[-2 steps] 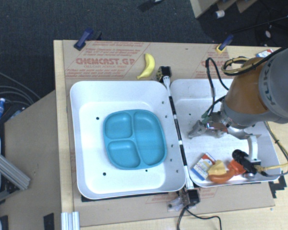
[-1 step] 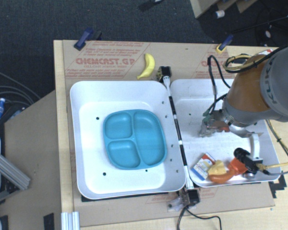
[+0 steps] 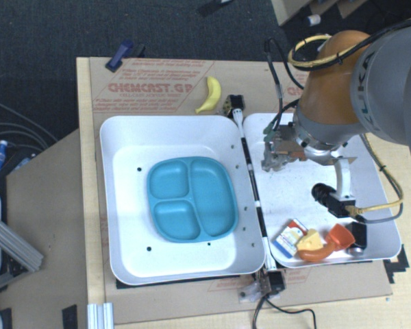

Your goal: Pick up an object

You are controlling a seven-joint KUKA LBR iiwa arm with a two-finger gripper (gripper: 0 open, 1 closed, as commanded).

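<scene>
A robot arm's gripper (image 3: 274, 157) hangs over the right bin's (image 3: 390, 242) bare upper left, finger position impossible to tell, well apart from toy food (image 3: 314, 242) clustered at its near edge.

The big grey arm (image 3: 390, 67) comes in from the right side and bends downward. Above its wrist sits a fat orange band (image 3: 332, 81), round and shiny. Yellow and black cables loop over the top of that band, and one more yellow cable hangs low on the right. Below the band is a silver wrist part, and the gripper (image 3: 272, 157) sticks out from it to the left. Its small metal end points down, with nothing seen between the tips.
</scene>
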